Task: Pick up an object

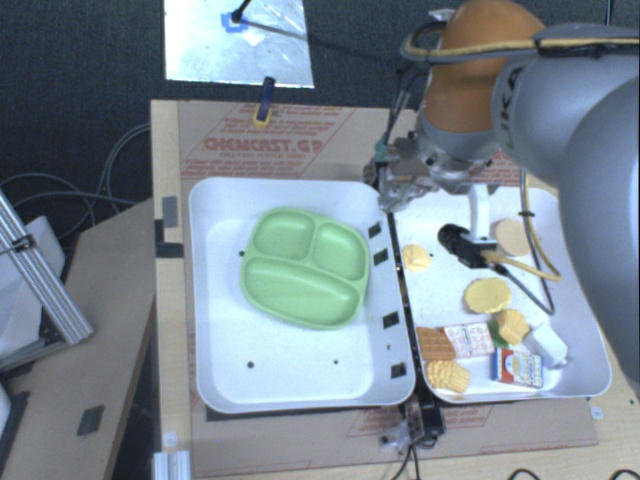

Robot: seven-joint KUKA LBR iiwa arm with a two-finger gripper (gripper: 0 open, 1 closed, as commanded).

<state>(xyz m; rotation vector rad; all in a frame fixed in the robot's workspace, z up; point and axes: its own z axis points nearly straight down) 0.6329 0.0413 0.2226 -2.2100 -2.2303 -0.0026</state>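
The two white bins sit edge to edge on the surface (300,140), their meeting rims forming a ridge down the middle; the left bin (215,368) has bare floor all round its one item, widest along the near side; the right bin (440,301) is open in its middle and far-left part, while its near edge and right side are crowded, and the arm (585,108) overhangs its far right corner.

In the left bin a green divided plate (305,268) lies flat, apart from every wall. In the right bin a small yellow piece (415,258) lies alone just beside the ridge; a pale tan disc (512,236) lies toward the far right; a round yellow slice (487,294) sits right of the middle, with a yellow lump (514,325) just beside it on the near side; along the near edge lie a brown cracker (434,342), a ridged yellow cracker (447,375), a pink-and-white packet (468,340), a red, white and blue carton (516,368) and a white item (548,345) too indistinct to name.

The arm reaches in from the right, its orange band (480,23) above a wrist pointing downward; the jaws are at the far end of the ridge, near the small yellow piece and well apart from the crowded near edge; whether they are spread or pressed together cannot be told.
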